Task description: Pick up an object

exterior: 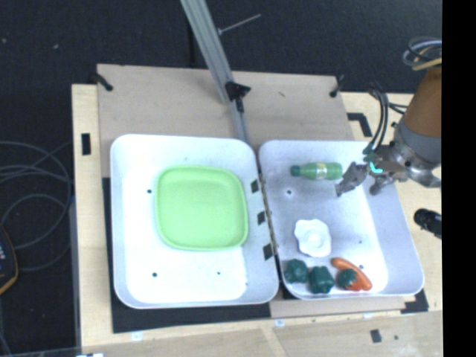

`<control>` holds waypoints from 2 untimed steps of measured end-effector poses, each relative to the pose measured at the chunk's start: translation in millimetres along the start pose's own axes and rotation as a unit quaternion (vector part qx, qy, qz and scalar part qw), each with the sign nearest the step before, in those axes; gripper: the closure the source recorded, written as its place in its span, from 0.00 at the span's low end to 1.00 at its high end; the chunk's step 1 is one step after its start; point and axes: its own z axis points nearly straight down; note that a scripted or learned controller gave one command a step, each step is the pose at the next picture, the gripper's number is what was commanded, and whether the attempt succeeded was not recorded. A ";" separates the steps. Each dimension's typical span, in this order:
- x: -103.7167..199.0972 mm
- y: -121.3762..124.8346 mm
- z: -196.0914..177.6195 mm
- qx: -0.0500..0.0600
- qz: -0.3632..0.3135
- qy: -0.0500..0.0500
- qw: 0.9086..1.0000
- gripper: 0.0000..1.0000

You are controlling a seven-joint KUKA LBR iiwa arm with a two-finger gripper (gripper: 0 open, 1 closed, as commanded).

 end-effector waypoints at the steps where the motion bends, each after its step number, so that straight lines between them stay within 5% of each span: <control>1: 0.0 0.0 0.1 0.000 0.000 0.000 1.000 0.00; 2: -6.6 -5.4 45.2 0.002 0.001 0.000 1.000 0.00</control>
